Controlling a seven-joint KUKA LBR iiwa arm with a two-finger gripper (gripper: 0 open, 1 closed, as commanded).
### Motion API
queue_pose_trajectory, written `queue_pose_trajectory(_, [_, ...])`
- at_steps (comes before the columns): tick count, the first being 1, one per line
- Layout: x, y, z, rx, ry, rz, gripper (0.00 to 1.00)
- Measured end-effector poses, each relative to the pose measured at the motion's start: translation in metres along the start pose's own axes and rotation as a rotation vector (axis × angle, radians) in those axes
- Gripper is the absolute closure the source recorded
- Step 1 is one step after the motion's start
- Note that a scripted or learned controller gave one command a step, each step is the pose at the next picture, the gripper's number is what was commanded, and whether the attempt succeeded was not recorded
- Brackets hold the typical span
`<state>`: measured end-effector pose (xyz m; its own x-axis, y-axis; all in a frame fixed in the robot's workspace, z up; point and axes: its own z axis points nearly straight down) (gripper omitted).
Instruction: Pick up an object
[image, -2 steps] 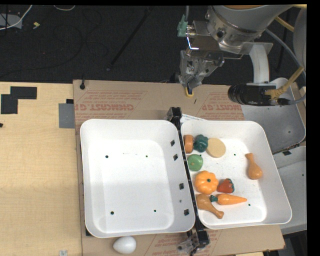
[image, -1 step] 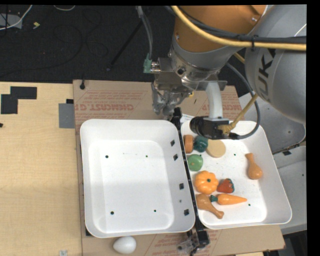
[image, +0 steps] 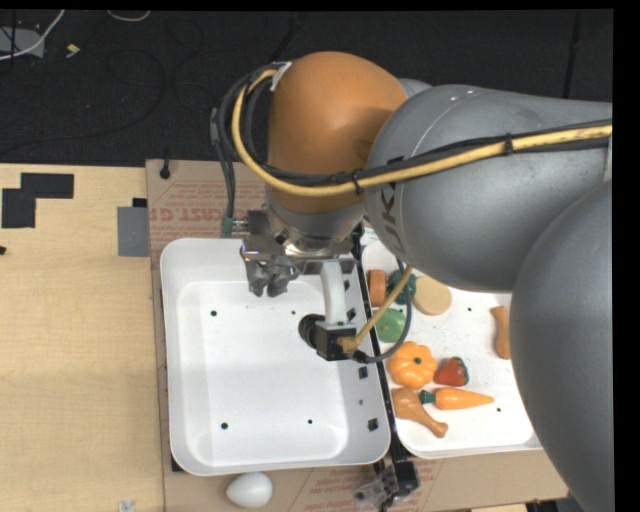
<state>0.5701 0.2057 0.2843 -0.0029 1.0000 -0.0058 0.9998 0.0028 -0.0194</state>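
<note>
The gripper (image: 270, 278) hangs under the grey arm (image: 470, 200) and its orange band (image: 325, 120), low over the far part of the left bin (image: 200, 400) and close to that bin's back wall. From this slanted view its dark tip is too small and shadowed to tell whether it is open or closed, and nothing can be seen caught in it. Everything that could be picked up lies away from the gripper, on its right in the view, across the wall shared with the right bin (image: 500, 435). Nearest are a green object (image: 390, 326) and a slim orange piece (image: 376, 288) just past that wall, partly hidden behind a yellow cable. A pale round disc (image: 433, 297) sits just beyond them. Further towards the front of that bin is a tight cluster: a small orange pumpkin (image: 412, 365) touching a red piece (image: 452, 372), with a carrot (image: 464, 399) just in front of them and a tan gourd-shaped toy (image: 418, 412) beside the carrot's green end. Another orange item (image: 500, 332) peeks out at the arm's edge, well apart from the gripper. A white egg (image: 248, 489) rests outside both bins — on the cardboard in front of the left one.
</note>
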Motion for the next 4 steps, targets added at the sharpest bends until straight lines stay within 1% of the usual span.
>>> queue_pose_trajectory(1, [0.037,0.024,-0.197,-0.035,0.012,-0.001,1.0])
queue_pose_trajectory(2, [0.038,0.011,0.007,0.002,-0.003,0.002,1.0])
queue_pose_trajectory(3, [0.038,0.053,-0.118,-0.03,0.009,0.0,1.0])
queue_pose_trajectory(4, [0.037,0.072,0.061,-0.001,-0.002,0.003,1.0])
